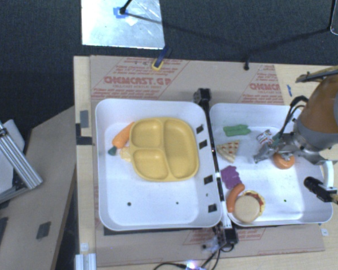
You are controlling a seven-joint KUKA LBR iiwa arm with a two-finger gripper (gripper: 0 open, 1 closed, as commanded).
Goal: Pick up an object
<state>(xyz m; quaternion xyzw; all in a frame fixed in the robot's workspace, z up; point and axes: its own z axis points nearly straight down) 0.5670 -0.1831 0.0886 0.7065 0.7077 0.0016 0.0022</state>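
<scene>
A: Where is the gripper (265,151) in the camera view?

B: Low in the right bin (310,210), at about three o'clock. I cannot tell its state. An orange round toy (284,161) lies just beside it.

A: And elsewhere?

B: At nine o'clock, the left bin (110,201) holds a yellow divided plate (160,149) touching a carrot (122,135).

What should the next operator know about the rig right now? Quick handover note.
Gripper: low in the right bin, beside an orange round toy; finger state unreadable, no object seen held.
Right bin also holds a green piece, pizza slice, purple piece, sausage, burger.
Left bin: yellow divided plate, carrot at its edge.
Done: no pick confirmed. Left: grasp and lift one.
</scene>
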